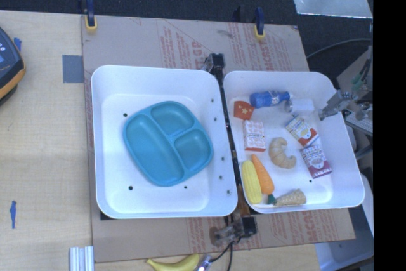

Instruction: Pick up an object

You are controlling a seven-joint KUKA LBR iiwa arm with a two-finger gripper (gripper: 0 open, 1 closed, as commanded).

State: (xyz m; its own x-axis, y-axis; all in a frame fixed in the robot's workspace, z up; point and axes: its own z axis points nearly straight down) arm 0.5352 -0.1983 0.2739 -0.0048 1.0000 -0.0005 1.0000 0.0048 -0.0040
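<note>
– What is in the left bin (101,136)?
– A divided plate (167,143).
– And the right bin (346,190)?
– A bottle (269,99) at the back, a croissant (282,153) in the middle, corn (251,181) beside a carrot (262,174) in front.

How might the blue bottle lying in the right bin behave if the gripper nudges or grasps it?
The blue bottle lies on its side, so it would probably roll when nudged. Its rounded, glossy-looking body may slip between fingers. It looks like a small toy, likely light.

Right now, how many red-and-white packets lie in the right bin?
3. One packet lies left of the croissant, one upper right of it, one to its right. None seems hidden.
</note>
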